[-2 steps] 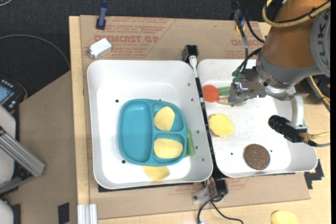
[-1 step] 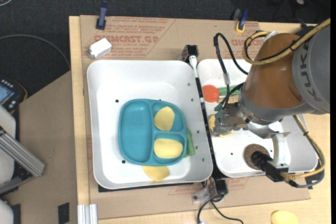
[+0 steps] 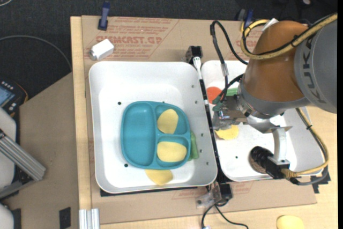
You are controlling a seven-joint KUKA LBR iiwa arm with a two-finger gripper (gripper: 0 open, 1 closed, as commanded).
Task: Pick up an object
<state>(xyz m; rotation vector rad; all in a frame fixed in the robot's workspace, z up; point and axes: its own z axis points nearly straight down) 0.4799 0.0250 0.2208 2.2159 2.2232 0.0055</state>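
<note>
A: Why is the arm (image 3: 278, 67) hung so low over the right bin (image 3: 305, 153)?

B: A pick appears to be under way there. The wrist is dropped close to the bin's left wall, where several loose items are gathered — an orange piece (image 3: 214, 94), something green (image 3: 231, 91) just beside it, and a yellow piece (image 3: 228, 134) on the bin floor a little nearer the camera.

A: Which of them is being targeted?

B: That cannot be settled. The gripper (image 3: 225, 114) is seen at the metal parts under the wrist, between the orange and the yellow pieces, so either could be meant. Nothing can be made out between its jaws, and no grasp should be claimed.

A: And the gripper's opening?

B: It cannot be told — the wrist body covers it.

A: The left bin (image 3: 107, 158)?

B: A teal divided tray (image 3: 138, 134) is laid in it, with two yellow pieces (image 3: 167, 120) seated in its compartments and a third yellow piece (image 3: 159, 175) left just outside its near edge. These are well apart from the gripper.
</note>
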